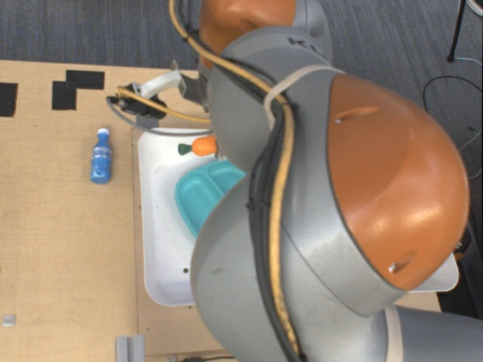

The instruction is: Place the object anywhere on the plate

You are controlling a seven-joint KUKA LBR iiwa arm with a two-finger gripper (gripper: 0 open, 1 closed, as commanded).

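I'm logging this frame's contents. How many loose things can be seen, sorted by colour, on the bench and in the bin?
Blue: 1, the bottle lying on the bench
Teal: 1, the plate in the white bin
Orange: 1, the carrot-like toy in the bin above the plate
Total: 3

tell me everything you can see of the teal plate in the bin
The teal plate looks like smooth plastic, with a raised rim and a ridge dividing it into compartments. It lies flat on the floor of the white bin, toward the bin's far end. Only its left part is visible; the grey arm covers the rest. A small orange carrot-like object with a green tip lies just beyond the plate's far edge, on the bin floor rather than on the plate. The visible compartments hold nothing.
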